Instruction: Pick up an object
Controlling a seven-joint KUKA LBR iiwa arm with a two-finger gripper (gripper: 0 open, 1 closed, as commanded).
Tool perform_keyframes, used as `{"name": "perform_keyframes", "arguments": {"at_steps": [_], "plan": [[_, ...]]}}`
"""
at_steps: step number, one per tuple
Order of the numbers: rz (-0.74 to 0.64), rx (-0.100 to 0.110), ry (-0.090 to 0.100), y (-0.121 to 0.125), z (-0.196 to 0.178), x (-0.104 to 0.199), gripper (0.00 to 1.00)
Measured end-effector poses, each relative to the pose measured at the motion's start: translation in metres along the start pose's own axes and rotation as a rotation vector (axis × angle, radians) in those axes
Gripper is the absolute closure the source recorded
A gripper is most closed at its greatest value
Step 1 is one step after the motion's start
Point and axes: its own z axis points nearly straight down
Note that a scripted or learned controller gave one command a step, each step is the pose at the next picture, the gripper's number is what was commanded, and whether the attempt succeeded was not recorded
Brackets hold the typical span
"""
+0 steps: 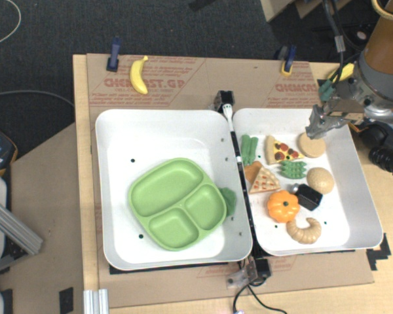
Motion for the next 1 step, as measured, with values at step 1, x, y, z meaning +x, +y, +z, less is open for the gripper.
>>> {"name": "perform_keyframes", "arguments": {"at_steps": [1], "plan": [[-0.007,0.005,0.003,-0.021,0.0017,0.0815,1.0]]}}
